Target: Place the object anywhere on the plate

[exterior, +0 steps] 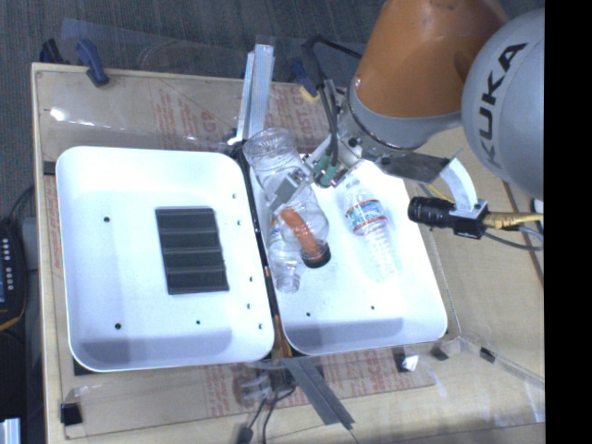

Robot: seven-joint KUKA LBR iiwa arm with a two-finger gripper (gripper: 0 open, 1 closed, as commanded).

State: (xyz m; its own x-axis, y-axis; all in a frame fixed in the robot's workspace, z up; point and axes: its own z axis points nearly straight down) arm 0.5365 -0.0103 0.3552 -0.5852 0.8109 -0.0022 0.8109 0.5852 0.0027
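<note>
White right bin [421,317] holds clear plastic bottles: blue-labelled water bottle [370,225] lying flat, two crumpled ones by left wall [294,225], brown object [305,234] among them. Black ridged plate [191,250] in left bin [92,276]. Gripper [324,169] above bin's upper edge, finger state unclear.

1. We found the arm [481,54] cut off by the top and right edges, so its upper part went unseen.
2. Its orange band [416,40] covered the far rim of the right bin [370,326].
3. We could not make out the gripper [319,169]; its fingers were lost among the clear plastic.
4. The clear bottles [282,211] overlapped, and we could not tell where one ended.
5. The brown thing [303,234] sat behind clear plastic; we could not tell what it was.
6. The label on the water bottle [370,228] was too small to read.
</note>
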